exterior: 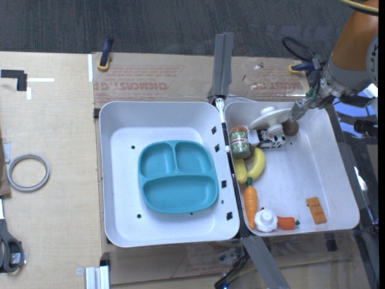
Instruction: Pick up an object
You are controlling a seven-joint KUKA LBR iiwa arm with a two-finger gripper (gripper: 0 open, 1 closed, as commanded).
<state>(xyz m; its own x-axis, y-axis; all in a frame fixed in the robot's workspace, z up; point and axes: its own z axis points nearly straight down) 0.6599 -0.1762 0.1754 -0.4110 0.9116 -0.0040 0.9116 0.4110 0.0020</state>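
The right bin [337,161] holds a small jar with a green label [239,141], a yellow banana [254,165], an orange carrot [250,202], a white-and-orange toy [269,221], a flat orange block [316,211], a white curved piece [267,115], a black-and-white item [272,138] and a small brown ball [290,127]. My gripper [299,108] hangs over the bin's far right corner, just above and to the right of the brown ball. Nothing shows in its grasp. The grey arm with its orange band [356,35] comes in from the upper right.
The left bin [114,179] carries a teal divided plate [178,176]. A metal divider [223,65] runs between the bins at the back. On the bench at the left lie a grey ring [27,172] and scissors [11,251]. Cables [301,48] trail near the arm.
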